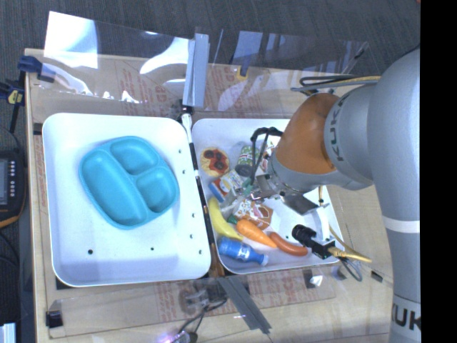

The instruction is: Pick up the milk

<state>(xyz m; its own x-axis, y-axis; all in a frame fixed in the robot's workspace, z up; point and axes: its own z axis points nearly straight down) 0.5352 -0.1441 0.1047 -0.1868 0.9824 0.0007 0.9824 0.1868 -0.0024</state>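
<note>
Camera view, nearest edge first: at the front of the right bin [235, 123] lies a blue bottle [241, 251]. Just behind it are an orange carrot [255, 232] and a reddish sausage [288, 245], with a yellow banana [220, 220] at about 9 o'clock from the carrot.

Next back is the small white printed carton I take for the milk [251, 209]. It sits mid-bin, touching the carrot's upper end and just beside the banana. It is partly covered, so I can't be sure of the identification. Its long axis seems to run roughly from 10 to 4 o'clock, though that is my judgement rather than a clean read.

The gripper [251, 186] hangs directly beyond it, so the milk lies at about 6 o'clock from the tool, very near and possibly touching. The wrist and the clutter hide the tips, so I cannot tell whether it is spread or pressed together, and I see nothing held.

I'd say the coming move turns on that short offset toward 6 o'clock, and on closing across the carton's short side without catching the banana.

Far off at 9 o'clock, the left bin [71, 256] holds a blue divided plate [128, 179].
</note>
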